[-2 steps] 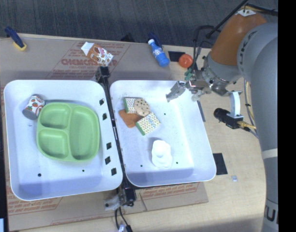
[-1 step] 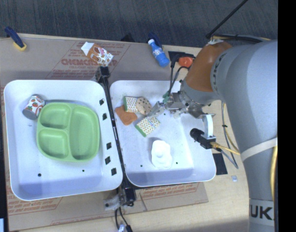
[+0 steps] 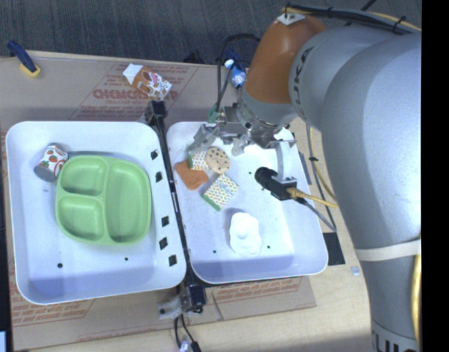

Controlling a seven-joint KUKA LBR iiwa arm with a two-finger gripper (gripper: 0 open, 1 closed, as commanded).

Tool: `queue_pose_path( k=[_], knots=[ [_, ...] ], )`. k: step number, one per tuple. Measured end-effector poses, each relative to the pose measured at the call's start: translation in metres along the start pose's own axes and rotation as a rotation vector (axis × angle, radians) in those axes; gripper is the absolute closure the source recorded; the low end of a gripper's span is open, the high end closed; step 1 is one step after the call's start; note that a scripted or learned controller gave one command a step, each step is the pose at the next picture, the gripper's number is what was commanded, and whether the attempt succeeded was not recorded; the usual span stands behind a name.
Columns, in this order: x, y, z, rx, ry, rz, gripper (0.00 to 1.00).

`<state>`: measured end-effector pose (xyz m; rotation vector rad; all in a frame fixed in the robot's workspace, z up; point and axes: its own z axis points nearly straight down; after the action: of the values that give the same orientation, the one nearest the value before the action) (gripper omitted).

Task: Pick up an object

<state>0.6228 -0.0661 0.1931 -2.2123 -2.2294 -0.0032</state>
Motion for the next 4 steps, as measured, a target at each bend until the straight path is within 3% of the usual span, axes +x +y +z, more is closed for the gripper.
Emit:
queue_pose_path(
  k=[1,2,3,4],
  knots=[
    [0.075,-0.004,-0.133,-0.002,-0.001,0.0,0.0],
    [0.02,0.033,-0.038,0.007,-0.003,0.004,0.0],
    [-0.024,0.034,-0.139,-0.002,-0.004,0.003,0.0],
    [0.003,-0.074,-0.075,0.006,-0.002,0.003,0.0]
  ],
)
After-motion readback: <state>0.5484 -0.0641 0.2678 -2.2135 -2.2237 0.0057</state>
